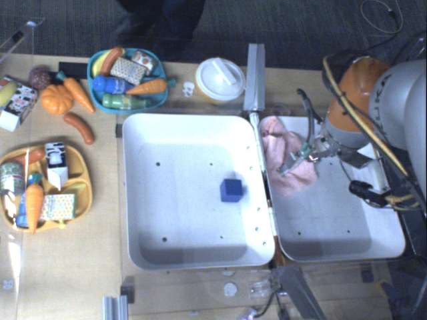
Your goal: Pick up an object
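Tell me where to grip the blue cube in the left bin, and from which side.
Grip the blue cube across two opposite flat side faces, coming straight down from above. It sits alone on the left bin floor, well off the walls, so the fingers should have room on every side.

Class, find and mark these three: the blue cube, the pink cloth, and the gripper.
blue cube [231, 190], camera view, its top face.
pink cloth [277, 145], camera view, its upper folds.
gripper [291, 163], camera view, between its fingertips.

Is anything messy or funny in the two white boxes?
A little. The pink cloth lies crumpled against the left wall of the right bin, not flat, with the gripper right at it. The blue cube sits tidily in the left bin. Nothing looks spilled or broken.
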